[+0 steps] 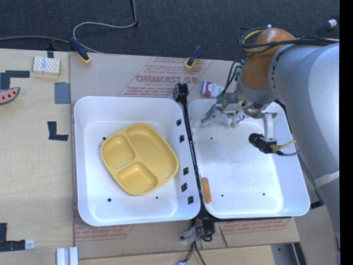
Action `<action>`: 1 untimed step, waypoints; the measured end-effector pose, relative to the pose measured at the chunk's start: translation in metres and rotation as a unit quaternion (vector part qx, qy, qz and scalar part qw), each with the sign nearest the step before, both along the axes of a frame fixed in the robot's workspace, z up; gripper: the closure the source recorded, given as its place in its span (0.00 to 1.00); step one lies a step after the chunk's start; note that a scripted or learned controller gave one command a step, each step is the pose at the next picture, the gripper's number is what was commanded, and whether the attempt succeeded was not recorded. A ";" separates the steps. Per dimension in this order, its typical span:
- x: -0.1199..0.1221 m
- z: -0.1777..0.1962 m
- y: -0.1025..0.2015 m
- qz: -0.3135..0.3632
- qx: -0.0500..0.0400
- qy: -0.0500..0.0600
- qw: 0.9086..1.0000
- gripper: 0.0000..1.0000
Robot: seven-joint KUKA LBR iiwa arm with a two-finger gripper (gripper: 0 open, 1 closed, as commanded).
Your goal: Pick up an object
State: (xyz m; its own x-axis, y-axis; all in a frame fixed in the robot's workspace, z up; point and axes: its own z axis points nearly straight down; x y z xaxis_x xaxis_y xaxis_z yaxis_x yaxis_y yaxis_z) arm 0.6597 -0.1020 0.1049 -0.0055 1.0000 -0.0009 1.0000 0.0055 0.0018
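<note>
Well apart, yellow tray [139, 158] in left bin [88, 203], pincer [220, 115] spread, holding nothing

1 fixed overhead camera, slanted down, covering both bins [83, 148].

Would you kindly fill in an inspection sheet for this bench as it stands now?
Surface: two shallow white bins side by side, left bin and right bin, on printed cardboard.
Job's things: yellow three-compartment plastic tray in the left bin; small orange piece at the right bin's left edge.
Clutter: small red-and-white packet behind the bins.
Grippers: pincer above the right bin's far part, nothing seen between its fingers.
Cables: black cable on the dark floor.
Surroundings: blue-and-yellow clamps on the cardboard edge.
</note>
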 end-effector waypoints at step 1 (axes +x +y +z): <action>0.000 0.009 0.001 0.001 0.001 0.000 1.000 1.00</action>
State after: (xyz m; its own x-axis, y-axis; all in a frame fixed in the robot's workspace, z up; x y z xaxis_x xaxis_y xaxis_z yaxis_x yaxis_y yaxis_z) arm 0.6597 -0.1011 0.1142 -0.0065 1.0000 0.0008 1.0000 0.0065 0.0011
